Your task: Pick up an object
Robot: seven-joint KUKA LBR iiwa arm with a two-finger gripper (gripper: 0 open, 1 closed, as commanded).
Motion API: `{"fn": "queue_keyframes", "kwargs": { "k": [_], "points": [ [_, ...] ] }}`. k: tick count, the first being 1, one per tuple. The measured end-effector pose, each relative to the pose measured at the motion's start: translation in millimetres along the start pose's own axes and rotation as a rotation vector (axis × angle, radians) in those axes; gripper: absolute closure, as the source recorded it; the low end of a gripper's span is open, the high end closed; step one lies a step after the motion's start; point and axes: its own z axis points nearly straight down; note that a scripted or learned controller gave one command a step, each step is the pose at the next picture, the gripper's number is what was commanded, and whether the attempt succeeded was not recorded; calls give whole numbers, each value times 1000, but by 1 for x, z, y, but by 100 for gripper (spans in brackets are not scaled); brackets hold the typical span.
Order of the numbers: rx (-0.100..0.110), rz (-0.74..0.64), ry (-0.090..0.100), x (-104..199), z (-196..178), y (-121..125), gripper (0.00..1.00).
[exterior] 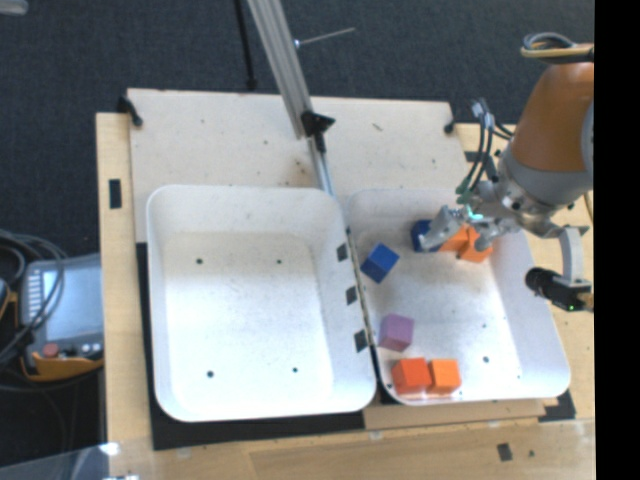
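The gripper sits low over the far part of the right bin, directly at an orange block. From this angle it cannot be told how the gripper is set, nor whether the block is held; treat the grasp as unconfirmed.

A small blue piece lies just left of the gripper, touching or nearly touching the orange block. It may be a second object; the view is too coarse to decide.

Recommended procedure for the step in hand:
1. Centre the tool on the orange block alone, clear of the blue piece, so that only one object is taken.
2. Close squarely on opposite flat faces.
3. Lift straight up; a sideways pull risks dragging the block against the bin's far wall.

Other candidates in the right bin: a blue cube near the left wall, a purple cube nearer, and two orange cubes side by side at the near edge. The left bin lies well apart.
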Motion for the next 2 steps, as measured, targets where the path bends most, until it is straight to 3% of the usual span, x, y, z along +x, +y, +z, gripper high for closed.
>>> {"fn": "queue_keyframes", "kwargs": {
  "k": [1,2],
  "points": [
    [-5,2,0,0,-2,1,0],
    [2,5,-3,-10,57,-2,0]
  ]
}}
